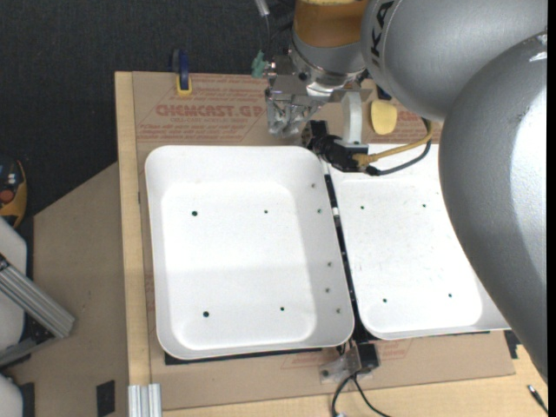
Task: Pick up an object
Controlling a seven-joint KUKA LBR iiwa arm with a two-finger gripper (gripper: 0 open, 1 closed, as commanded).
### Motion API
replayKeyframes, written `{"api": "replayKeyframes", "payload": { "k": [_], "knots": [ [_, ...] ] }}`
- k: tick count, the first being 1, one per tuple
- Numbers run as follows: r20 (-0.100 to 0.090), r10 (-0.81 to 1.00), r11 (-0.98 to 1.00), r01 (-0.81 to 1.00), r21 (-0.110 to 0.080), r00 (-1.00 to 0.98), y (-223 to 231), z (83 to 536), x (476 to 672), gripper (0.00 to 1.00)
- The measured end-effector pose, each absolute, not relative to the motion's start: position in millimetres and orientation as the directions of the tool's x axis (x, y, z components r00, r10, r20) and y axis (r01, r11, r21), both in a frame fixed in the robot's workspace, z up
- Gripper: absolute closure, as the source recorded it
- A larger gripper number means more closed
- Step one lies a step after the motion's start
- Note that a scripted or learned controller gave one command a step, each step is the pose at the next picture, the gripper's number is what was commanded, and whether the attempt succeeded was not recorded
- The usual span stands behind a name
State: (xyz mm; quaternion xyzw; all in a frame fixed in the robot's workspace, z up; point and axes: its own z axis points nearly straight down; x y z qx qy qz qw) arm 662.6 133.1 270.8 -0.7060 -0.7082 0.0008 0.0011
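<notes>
My gripper [282, 118] hangs above the brown board just past the far rim of the left bin [234, 259], near that bin's far right corner. I see nothing gripped in it. A small pale yellow object [383, 117] sits behind the far edge of the right bin [408, 268], partly hidden by the arm. Both bins show bare white floors with a few small dark dots. The big grey arm covers the right bin's right side.
The brown board [208, 111] under the bins carries red lettering. A blue and yellow clamp [182, 71] grips its far edge. An aluminium rail [35, 298] lies at the left, outside the board. Cables [347, 380] trail at the front.
</notes>
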Motion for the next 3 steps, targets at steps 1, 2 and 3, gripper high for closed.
{"api": "replayKeyframes", "payload": {
  "k": [1, 2, 3],
  "knots": [
    [-0.003, 1.000, -0.009, 1.000, 0.007, 0.009, 33.2, 304.3, 667.3, 1.00],
    [-0.006, 1.000, -0.012, 1.000, 0.006, 0.012, -120.9, 316.9, 660.1, 1.00],
    [-0.006, 1.000, -0.007, 1.000, 0.007, 0.007, -202.8, 336.3, 666.4, 1.00]
  ]
}}
